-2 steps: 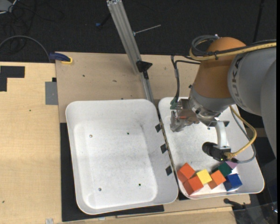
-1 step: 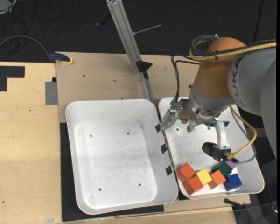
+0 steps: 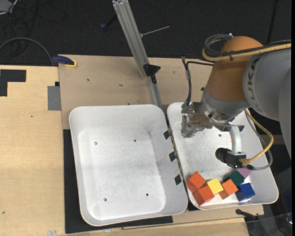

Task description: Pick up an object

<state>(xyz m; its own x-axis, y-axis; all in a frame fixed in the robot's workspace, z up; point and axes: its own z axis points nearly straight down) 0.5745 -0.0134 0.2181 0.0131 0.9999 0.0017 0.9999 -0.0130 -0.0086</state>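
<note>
Light falls from above, bright and even over the bench (image 3: 113, 77), while the floor beyond its far edge stays nearly black. The left bin (image 3: 88, 200) is washed pale toward its near left corner and shaded greyer along its far wall. The arm (image 3: 236, 82) casts a soft shadow into the right bin (image 3: 270, 193). Focus is fair, slightly grainy; edges show little distortion.

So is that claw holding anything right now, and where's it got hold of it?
Nothing that I can see: the claw hangs over bare floor of the right bin, apart from the blocks in its near corner.
</note>
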